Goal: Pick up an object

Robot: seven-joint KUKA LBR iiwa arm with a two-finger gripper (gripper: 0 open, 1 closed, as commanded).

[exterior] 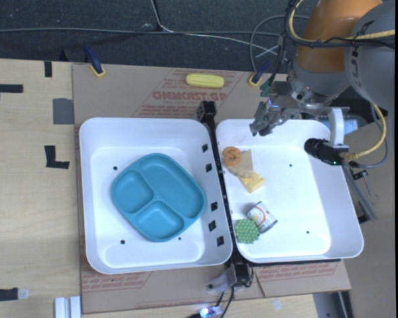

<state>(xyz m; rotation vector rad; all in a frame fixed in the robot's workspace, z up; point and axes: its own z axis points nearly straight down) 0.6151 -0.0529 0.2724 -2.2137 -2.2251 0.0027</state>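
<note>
My gripper (263, 126) hangs over the far edge of the right bin (318, 197), above and to the right of the objects. Nothing shows between its fingers. In the right bin's left half lie a small orange round piece (231, 156), a tan and yellow wedge (249, 173) beside it, a small white and brown can (261, 216) and a green textured ball (246, 230) at the near side. In the left bin (99, 177) rests a blue divided plate (158, 195).
A yellow banana-shaped object (205, 80) lies on the cardboard behind the bins. Blue and yellow clamps (93, 61) hold the cardboard at the back. The right half of the right bin is bare white floor.
</note>
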